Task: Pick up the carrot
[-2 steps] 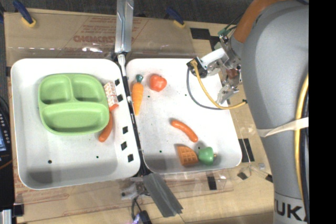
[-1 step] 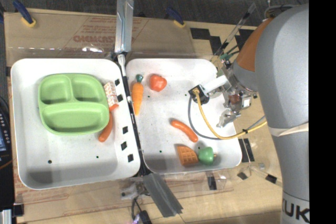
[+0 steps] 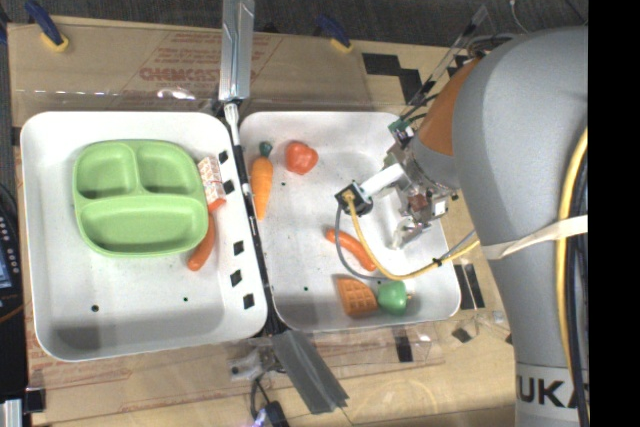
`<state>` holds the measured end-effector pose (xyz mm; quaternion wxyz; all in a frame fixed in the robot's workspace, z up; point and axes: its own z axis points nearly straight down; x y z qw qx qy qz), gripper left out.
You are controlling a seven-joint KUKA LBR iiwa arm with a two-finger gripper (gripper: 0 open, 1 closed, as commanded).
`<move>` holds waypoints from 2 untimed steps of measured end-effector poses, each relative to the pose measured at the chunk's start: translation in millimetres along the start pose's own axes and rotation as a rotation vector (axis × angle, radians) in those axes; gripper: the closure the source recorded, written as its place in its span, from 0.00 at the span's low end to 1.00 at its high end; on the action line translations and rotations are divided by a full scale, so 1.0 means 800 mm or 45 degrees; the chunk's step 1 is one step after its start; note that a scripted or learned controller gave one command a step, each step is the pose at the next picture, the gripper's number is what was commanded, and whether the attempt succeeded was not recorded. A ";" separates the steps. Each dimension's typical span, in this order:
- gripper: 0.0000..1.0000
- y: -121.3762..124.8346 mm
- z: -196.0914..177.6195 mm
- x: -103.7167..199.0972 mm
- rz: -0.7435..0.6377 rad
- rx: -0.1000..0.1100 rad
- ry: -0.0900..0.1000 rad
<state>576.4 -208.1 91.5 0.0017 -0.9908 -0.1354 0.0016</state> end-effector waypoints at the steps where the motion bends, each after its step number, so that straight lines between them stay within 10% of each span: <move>1: 0.00 0.021 -0.101 0.072 0.080 -0.002 0.005; 2: 0.00 -0.001 -0.082 -0.009 0.054 0.002 -0.003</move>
